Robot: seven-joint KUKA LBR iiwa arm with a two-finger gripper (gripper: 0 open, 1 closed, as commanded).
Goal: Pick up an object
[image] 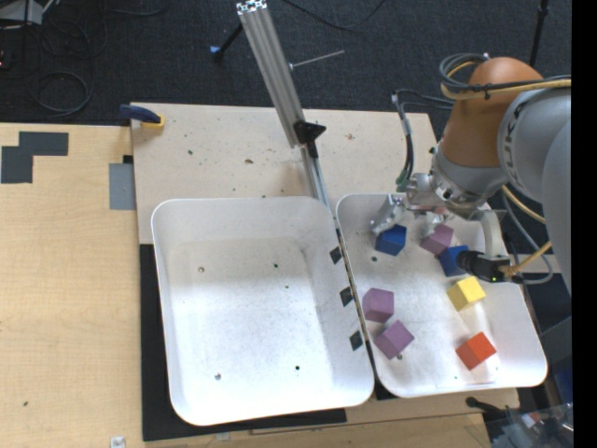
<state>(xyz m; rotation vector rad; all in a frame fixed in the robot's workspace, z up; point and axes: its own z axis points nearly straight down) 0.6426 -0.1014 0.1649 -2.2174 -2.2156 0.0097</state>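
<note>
The arm reaches in from the right, its orange band (487, 96) above the wrist, and the gripper (408, 220) hangs low over the far end of the right bin (522, 367). The fingers (384, 220) are spread apart, one on the left and one toward the right, with nothing between them.

A blue cube (392, 241) lies just below the left finger, close to it, tilted so one corner points toward the bin's far-left side; being a cube, it has no clear long axis. A purple cube (436, 242) sits just to its right, under the wrist. A second blue block (454, 259) lies beside it. A yellow cube (466, 293), an orange cube (477, 351) and two more purple cubes (378, 304) (394, 339) lie nearer. The left bin (187, 222) sits alongside on the worktop (65, 278).
</note>
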